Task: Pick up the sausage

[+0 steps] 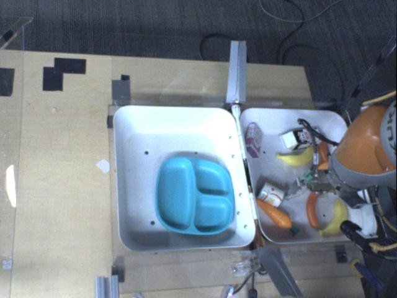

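The sausage (312,210), a short red-orange piece standing roughly upright in the view, lies in the right bin (268,118) near its front right corner, against a yellow fruit (334,217). My gripper (314,181) hangs just above the sausage's upper end, under the grey wrist and orange band (366,143). The arm hides part of the bin's right side. I see nothing held in the gripper.
The right bin also holds a carrot (275,215), a small can (271,195), a banana (296,159), a white block (289,139), a purple can (252,139) and an orange item (322,156). A blue divided plate (195,194) sits in the left bin (139,135).
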